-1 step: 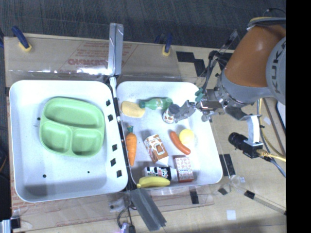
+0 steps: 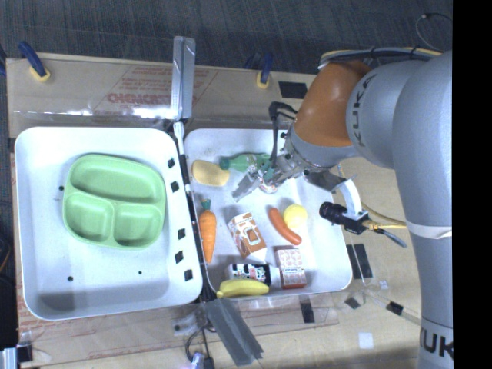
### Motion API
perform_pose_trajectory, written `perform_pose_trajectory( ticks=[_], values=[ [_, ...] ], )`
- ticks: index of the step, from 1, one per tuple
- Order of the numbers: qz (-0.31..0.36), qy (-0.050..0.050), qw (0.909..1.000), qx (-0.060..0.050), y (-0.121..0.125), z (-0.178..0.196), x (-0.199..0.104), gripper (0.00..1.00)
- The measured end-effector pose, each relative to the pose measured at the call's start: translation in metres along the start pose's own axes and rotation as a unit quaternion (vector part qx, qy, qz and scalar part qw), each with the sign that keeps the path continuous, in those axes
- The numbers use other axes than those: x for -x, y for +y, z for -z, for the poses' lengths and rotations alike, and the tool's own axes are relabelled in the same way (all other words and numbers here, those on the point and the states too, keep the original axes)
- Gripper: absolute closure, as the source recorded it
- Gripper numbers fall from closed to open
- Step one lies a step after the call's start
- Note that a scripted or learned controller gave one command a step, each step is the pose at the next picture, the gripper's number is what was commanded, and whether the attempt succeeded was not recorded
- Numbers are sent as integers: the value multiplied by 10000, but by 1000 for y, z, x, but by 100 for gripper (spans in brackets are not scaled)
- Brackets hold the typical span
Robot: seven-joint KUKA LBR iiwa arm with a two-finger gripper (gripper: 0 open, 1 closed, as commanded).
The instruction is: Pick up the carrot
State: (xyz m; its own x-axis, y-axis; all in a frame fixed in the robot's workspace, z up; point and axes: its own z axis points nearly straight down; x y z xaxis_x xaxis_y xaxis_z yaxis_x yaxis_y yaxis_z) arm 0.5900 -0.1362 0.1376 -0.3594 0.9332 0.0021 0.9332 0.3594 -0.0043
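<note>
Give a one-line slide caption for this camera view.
Gripper hovers in the right bin, up and right of the carrot by the bin's left wall.

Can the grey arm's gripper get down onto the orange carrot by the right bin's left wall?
Probably yes: the orange carrot lies uncovered, apart from the small carton; the bin wall beside it may crowd the gripper.

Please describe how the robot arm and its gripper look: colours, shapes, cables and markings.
The arm is thick, rounded and grey, with an orange band above the wrist and "KUKA" lettering. A thin black cable loops beside the wrist. The gripper is small, metallic, with two slim fingers.
</note>
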Motion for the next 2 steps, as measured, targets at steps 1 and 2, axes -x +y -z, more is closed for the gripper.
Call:
perform_pose_trajectory(
  ticks=[1,2],
  values=[
    [309,2,9995,2,-53,-48,-50,0],
    [803,-15,9968,19,70,54,-86,0]
  ],
)
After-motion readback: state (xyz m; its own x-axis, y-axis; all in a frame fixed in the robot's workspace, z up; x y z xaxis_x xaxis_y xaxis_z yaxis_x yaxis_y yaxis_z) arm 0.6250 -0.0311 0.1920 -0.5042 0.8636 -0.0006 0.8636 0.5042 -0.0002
